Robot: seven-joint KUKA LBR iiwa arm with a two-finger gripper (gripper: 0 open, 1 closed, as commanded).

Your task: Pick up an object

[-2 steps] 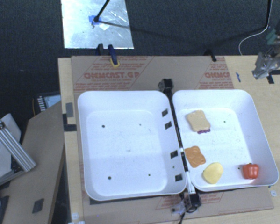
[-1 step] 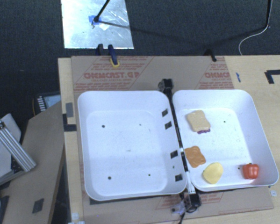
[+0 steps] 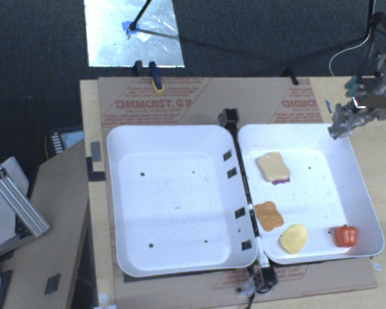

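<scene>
High slanted view over both bins [image 3: 179, 133]

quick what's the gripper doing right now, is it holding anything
Gripper: above the right bin's far right corner, nothing visible between its fingers; open or shut cannot be told.

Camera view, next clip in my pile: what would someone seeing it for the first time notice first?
Four toy foods sit in the right bin: a slice of bread near its middle, an orange piece by the divider, a yellow piece at the near edge and a red pepper in the near right corner. The gripper hangs over that bin's far right corner. The left bin lies beside it.
</scene>
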